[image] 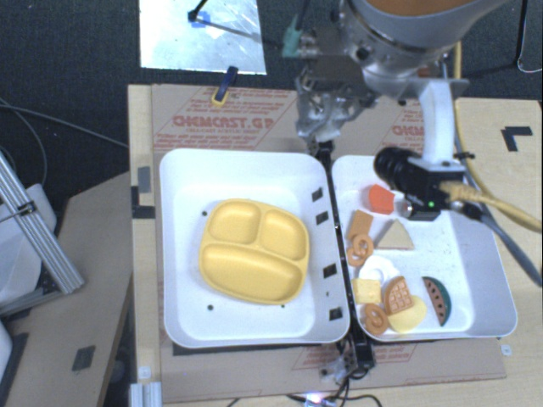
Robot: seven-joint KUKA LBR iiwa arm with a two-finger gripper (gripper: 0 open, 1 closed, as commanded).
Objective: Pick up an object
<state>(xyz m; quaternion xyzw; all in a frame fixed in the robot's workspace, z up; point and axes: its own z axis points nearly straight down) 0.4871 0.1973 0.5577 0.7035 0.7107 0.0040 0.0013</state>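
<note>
We see the gripper (pixel 322 130) hanging over the far rim between the bins, holding nothing; whether its jaws are open we cannot tell. The toy foods (pixel 383 265) cluster in the right bin (pixel 475 270), ready for picking; a yellow tray (pixel 254 250) fills the left bin (pixel 182 227).

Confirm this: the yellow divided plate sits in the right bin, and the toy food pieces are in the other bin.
Not quite. The camera view shows the yellow divided plate in the left bin; the toy food pieces lie in the right bin.
</note>
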